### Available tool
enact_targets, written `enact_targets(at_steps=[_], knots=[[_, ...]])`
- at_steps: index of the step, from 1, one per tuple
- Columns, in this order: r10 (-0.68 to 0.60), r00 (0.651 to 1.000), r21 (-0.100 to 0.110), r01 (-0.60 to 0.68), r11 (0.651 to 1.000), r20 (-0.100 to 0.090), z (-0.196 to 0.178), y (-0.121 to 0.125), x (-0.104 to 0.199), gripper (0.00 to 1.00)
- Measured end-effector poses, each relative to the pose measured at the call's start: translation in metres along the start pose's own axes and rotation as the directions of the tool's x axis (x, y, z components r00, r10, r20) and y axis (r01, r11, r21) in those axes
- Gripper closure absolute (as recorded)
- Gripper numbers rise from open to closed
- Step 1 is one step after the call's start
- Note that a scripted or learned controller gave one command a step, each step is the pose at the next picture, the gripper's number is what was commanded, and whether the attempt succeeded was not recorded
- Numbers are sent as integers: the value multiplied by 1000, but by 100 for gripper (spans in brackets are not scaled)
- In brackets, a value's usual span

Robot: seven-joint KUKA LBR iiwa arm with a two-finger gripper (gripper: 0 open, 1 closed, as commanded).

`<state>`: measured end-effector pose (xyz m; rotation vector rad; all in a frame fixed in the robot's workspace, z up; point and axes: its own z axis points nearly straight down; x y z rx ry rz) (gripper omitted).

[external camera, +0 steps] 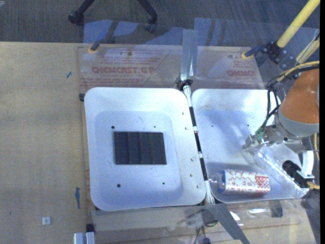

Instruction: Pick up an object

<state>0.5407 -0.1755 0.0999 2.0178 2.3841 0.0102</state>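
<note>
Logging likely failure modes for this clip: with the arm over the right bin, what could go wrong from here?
1. The can lies on its side against the right bin's front wall, so it may roll or give the fingers little room.
2. The gripper sits behind the can, not over it; closing here would likely catch nothing.
3. The dark pad lies flat in the left bin, a poor fallback target.
</note>
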Motion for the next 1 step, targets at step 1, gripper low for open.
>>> enact_targets(at_steps=[1], knots=[[1, 1000, 16, -1, 1000, -9, -95, 58, 59, 100]])
